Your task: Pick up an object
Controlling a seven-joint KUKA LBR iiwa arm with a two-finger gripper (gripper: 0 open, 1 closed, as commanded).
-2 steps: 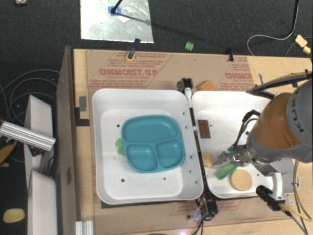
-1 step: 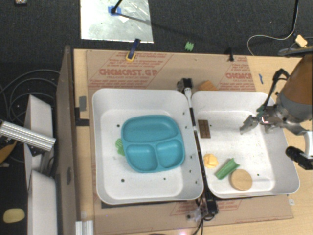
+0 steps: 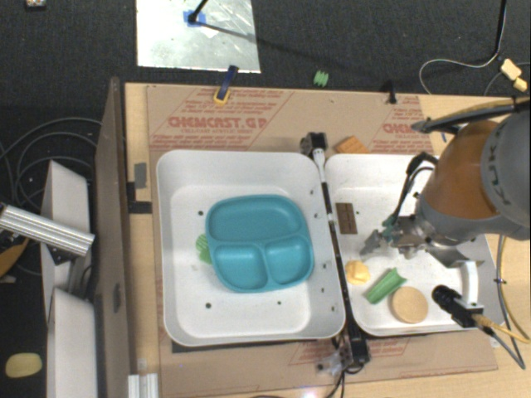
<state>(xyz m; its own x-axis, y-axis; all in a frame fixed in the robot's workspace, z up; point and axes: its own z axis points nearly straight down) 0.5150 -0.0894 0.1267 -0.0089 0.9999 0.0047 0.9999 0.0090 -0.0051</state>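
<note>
Grey arm (image 3: pixel 481 181) from the right, claw (image 3: pixel 383 240) (grip state unclear) low over right bin (image 3: pixel 365 168), above yellow piece (image 3: pixel 358 271).

We see a yellow chunk (image 3: pixel 358 271) in the right bin; beside it lies a green cylinder (image 3: pixel 384 287), tilted. A tan disc (image 3: pixel 410 304) lies flat just beside that.

red print reads "chemcast gp" on the brown board (image 3: pixel 217 110) under the bins, along its far edge at left, with smaller red lines around it too fine to make out. the same red print shows again at the board's far right, cut off by the arm (image 3: pixel 477 177), only "chemc" or so legible. on the arm's grey housing, big dark letters, partly out of frame, look like "ku". a small brown label (image 3: pixel 345 218) in the right bin (image 3: pixel 365 172) carries marks too small to read.
</note>
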